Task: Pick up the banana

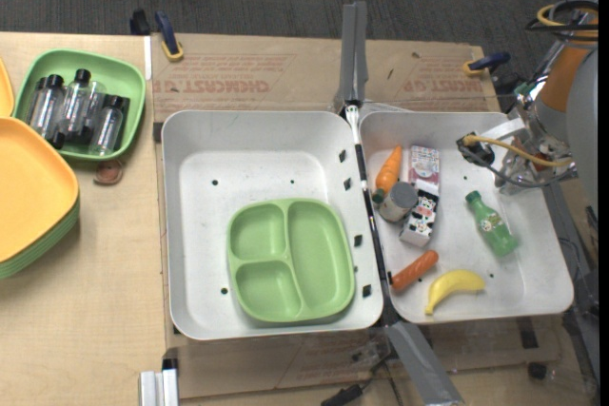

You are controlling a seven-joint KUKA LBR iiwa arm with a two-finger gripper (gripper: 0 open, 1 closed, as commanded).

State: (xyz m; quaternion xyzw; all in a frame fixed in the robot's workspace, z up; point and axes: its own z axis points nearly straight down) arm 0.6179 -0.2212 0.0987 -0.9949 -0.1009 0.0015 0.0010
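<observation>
Camera view: the two-finger gripper [514,174] is being held over the right white bin [547,295]; how it stands cannot be told. The curved yellow banana [453,286] is lying below-left of it, untouched. An approach is being called for.

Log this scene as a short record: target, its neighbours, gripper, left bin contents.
target: banana, lying loose near the front edge of the right bin
neighbours: carrot to its left, green bottle behind it
gripper: over the right bin's back right part, away from the banana
left bin: green divided tray
</observation>
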